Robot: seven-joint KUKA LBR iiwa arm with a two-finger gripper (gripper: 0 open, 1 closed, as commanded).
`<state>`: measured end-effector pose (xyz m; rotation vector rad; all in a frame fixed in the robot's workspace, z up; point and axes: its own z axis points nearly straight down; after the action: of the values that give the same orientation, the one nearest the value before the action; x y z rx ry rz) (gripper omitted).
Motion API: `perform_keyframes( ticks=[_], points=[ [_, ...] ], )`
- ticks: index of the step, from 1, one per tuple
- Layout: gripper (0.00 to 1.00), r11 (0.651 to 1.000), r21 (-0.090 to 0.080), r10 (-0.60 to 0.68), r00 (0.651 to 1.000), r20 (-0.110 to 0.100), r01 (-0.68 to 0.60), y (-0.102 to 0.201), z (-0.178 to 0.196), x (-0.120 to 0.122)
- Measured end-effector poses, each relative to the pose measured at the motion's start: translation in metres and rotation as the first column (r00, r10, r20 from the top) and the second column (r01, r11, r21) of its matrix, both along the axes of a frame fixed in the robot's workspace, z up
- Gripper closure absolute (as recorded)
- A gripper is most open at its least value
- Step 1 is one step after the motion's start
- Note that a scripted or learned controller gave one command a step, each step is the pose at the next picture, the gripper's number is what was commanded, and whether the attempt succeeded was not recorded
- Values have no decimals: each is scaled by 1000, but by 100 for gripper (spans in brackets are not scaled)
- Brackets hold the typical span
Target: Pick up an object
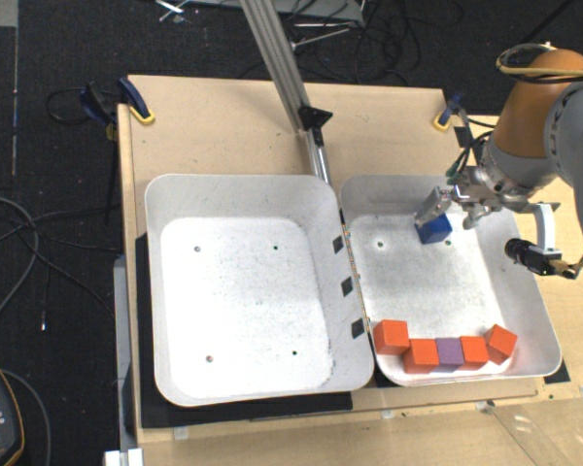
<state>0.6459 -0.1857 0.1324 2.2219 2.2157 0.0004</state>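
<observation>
- My gripper is over the far end of the right bin, close to its back wall, with a blue block right at the tips.
- From what I can make out, the block sits between my two fingers, which look closed onto its upper part. It's a bit small to call, but I'd say I've got it.
- Can't really tell if the block is off the bin floor yet or just resting on it. It hangs slightly tilted, so my guess is it's just coming up.
- So: grab looks done, lift is the step in hand.
- Next move calls for a straight pull up, slow, without loosening the grip, since the hold seems to be near the block's top edge and it could slip.
- Other stuff: a row of orange blocks and one purple block along the near edge of the same bin, well away from me. The left bin sits beside it on the counter.
</observation>
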Motion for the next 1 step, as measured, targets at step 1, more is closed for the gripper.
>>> perform_keyframes(
  ticks=[1],
  points=[
    [100,1000,0,6,1000,0,-6,2,8,1]
  ],
)
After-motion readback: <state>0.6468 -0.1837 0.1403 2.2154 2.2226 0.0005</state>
